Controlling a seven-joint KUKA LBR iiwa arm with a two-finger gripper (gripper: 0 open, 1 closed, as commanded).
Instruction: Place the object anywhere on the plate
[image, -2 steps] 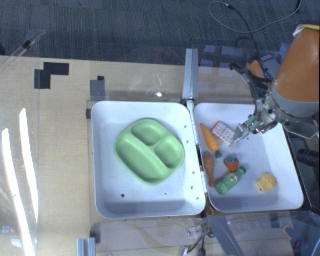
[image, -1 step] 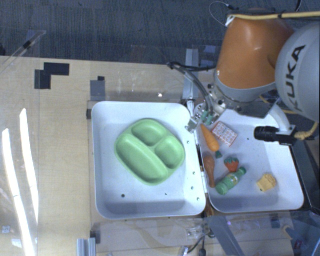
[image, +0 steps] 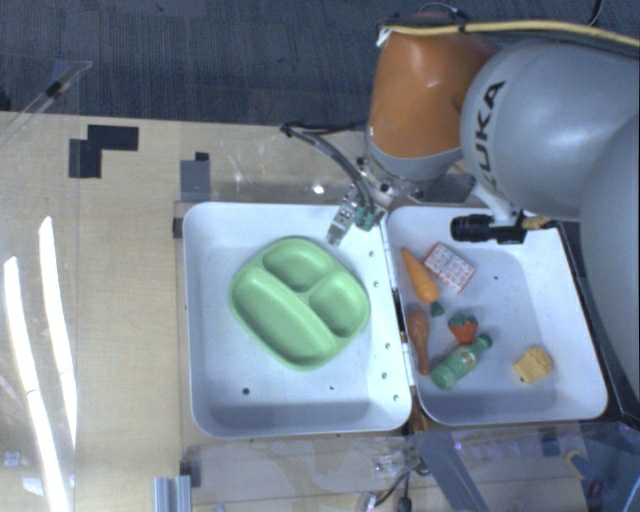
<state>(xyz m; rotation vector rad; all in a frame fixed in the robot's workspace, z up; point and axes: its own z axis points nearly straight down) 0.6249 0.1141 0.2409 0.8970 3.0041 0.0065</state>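
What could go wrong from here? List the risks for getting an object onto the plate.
1. The gripper hangs above the left bin's far edge, while the toys lie in the right bin.
2. The carrot, the brown piece and the green bottle lie close together, so a grasp may catch two or slip.
3. The green plate has raised dividers; a dropped toy may roll.

The green plate (image: 300, 300) looks like smooth moulded plastic with a soft sheen, and the 2 white bins (image: 215, 400) have a matt plastic look (small dark specks dot the left floor). The bench (image: 90, 300) shows pale wood grain under glare, while the arm's grey shell (image: 560, 120) and orange band (image: 420, 85) are glossy.
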